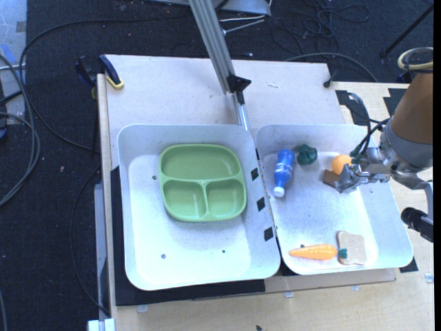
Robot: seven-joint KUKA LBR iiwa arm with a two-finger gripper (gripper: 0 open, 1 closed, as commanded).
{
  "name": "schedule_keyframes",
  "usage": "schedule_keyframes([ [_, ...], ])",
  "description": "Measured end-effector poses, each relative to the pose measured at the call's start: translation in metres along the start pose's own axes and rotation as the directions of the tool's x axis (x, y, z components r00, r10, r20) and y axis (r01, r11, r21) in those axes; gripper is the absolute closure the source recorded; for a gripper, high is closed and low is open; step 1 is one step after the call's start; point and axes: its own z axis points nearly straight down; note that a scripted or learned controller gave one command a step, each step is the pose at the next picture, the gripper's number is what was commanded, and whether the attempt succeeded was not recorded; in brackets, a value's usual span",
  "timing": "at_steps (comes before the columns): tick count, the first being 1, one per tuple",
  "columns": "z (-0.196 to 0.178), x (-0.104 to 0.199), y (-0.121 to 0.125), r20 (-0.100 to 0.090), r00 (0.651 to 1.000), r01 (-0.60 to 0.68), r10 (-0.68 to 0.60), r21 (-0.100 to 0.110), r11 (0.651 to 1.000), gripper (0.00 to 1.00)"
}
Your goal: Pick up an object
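My gripper (346,179) hangs low over the far right part of the right bin (386,219). Its tip is right beside an orange ball (340,163) and touches or overlaps a small brown piece (331,178). A blue bottle (282,172) with a white cap lies near the bin's left wall. Just right of the bottle's top sits a dark green lump (306,154). An orange carrot (314,252) and a tan bread slice (351,246) lie by the front wall.
The left bin (138,254) holds a green divided plate (203,182). A slanted metal pole (213,36) runs down to the wall between the two bins. Cables lie on the dark floor around the bench.
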Motion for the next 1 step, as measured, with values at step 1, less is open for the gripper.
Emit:
schedule_keyframes([
  [1, -0.0164, 0.0, 0.0009, -0.001, 1.0, 0.0, 0.0, 0.002, 1.0, 1.0],
])
